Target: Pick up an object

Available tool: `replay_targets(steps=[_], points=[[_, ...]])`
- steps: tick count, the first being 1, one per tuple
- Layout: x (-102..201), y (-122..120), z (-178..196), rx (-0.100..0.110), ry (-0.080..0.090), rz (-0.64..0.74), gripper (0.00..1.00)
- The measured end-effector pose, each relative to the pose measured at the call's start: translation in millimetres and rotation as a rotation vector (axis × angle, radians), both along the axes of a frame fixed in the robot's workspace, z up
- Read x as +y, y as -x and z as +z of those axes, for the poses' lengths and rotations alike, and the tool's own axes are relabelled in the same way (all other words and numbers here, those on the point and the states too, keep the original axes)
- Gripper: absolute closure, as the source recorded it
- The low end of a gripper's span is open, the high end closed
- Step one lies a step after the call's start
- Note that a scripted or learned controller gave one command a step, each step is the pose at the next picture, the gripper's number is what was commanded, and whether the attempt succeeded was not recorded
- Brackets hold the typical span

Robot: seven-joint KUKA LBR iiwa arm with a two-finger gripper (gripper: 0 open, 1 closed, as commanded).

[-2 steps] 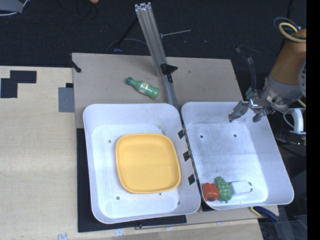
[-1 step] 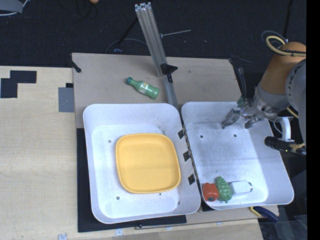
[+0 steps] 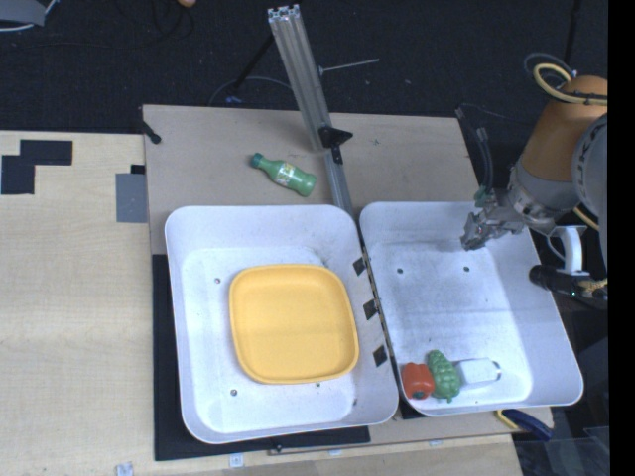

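Two shallow white bins sit side by side on the counter (image 3: 238, 152). The left bin (image 3: 193, 266) carries a yellow square plate (image 3: 293, 322) with rounded corners, lying flat near the middle of its floor. The right bin (image 3: 526, 305) has a small cluster in its near corner: a red-orange piece (image 3: 418, 379) on the left, touching a knobbly green piece (image 3: 444, 376), which in turn lies against a white object (image 3: 478, 371) on the right. What each of these three is cannot be told at this size.

The grey arm (image 3: 556, 152), with its orange band above the wrist, reaches in from the right. Its gripper (image 3: 478, 231) hangs over the far right part of the right bin, pointing down and to the left, well apart from the cluster in the near corner. Whether the gripper is apart or together cannot be told; nothing is seen in it.

On the bare counter beyond the left bin lies a small green bottle (image 3: 284, 174) on its side. Just to its right, a slanted aluminium rail (image 3: 308, 77) rises from between the two bins toward the far edge.
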State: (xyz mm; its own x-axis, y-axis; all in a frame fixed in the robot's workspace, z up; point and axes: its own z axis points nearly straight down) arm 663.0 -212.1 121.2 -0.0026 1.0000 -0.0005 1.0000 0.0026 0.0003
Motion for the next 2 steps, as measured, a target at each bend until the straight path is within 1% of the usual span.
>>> replay_targets(steps=[1,2], points=[[-0.8,1.4,63.2,-0.005,0.001,-0.003,1.00],[-7.9,2.7,109.0,-0.003,0.001,-0.002,1.00]])
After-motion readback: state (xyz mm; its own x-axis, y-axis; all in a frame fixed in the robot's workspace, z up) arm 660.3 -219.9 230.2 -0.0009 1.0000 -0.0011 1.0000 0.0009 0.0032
